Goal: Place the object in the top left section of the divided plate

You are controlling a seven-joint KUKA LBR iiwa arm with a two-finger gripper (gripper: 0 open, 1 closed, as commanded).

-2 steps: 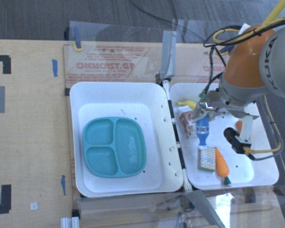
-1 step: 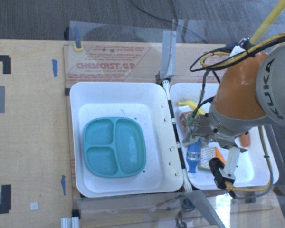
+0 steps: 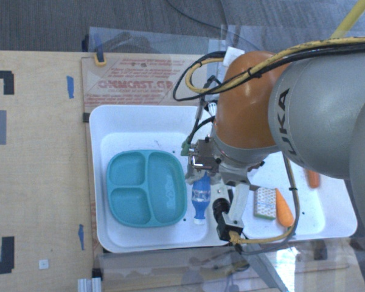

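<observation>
A teal divided plate (image 3: 147, 188) lies in the left white bin (image 3: 103, 135), with two small sections on its left side and one long section on its right. A small clear bottle with a blue label and blue cap (image 3: 199, 201) sits just right of the plate, by the wall between the bins, cap pointing to the near edge. My gripper (image 3: 198, 165) is directly over the bottle's far end and touches or nearly touches it. The arm's orange band and grey body cover the space above it.
The right bin (image 3: 328, 221) holds a speckled pale block (image 3: 265, 202), an orange carrot-shaped piece (image 3: 283, 208) and another orange item (image 3: 313, 178) partly under the arm. A black cable end (image 3: 221, 215) hangs near the bottle. Tan board lies to the left.
</observation>
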